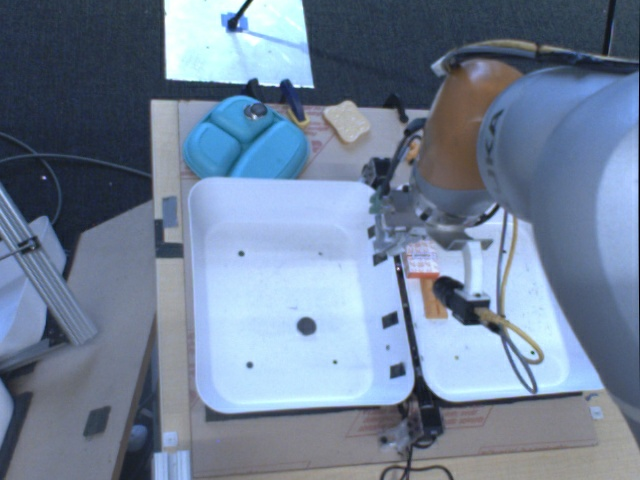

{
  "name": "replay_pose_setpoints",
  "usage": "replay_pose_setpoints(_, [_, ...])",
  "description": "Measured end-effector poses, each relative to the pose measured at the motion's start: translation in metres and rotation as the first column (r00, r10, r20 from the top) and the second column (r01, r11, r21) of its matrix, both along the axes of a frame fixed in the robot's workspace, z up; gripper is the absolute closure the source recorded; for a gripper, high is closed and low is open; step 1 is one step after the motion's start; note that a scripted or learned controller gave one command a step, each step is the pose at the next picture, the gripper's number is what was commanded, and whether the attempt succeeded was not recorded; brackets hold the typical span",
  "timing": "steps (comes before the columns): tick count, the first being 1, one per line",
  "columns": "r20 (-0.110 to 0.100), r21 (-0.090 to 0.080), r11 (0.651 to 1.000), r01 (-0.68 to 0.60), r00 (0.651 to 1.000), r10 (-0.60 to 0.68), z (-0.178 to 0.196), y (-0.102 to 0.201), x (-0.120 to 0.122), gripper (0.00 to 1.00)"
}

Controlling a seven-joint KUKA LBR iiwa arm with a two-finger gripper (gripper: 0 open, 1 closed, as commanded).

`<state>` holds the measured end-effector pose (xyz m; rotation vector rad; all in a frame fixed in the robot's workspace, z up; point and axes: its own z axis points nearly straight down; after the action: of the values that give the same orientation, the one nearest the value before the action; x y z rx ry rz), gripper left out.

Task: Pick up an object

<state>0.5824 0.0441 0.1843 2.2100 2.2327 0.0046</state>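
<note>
dark carpet lies round the wooden bench, with a pale sheet on the floor behind it; on the bench sit two white bins side by side, the left bin with only a small dark disc on its floor, the right bin half hidden under the grey arm; behind the bins lie a blue divided tray and a tan sponge; the gripper hangs low over the right bin's near-left part, just beside the shared wall, right above a red-and-white packet and an orange piece; whether the gripper is parted or closed i cannot tell, the wrist covers it; to do this well, i'd judge it should centre over one item, stay off the bin wall, close squarely and lift straight.
</note>
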Motion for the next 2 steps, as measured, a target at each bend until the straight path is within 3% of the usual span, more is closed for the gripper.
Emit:
replay_pose_setpoints(1, [-0.009,-0.002,1.0,0.013,1.0,-0.013,0.0,-0.034,-0.1,1.0])
replay_pose_setpoints(2, [0.007,0.0,1.0,0.001,1.0,-0.001,0.037,0.03,-0.041,1.0])
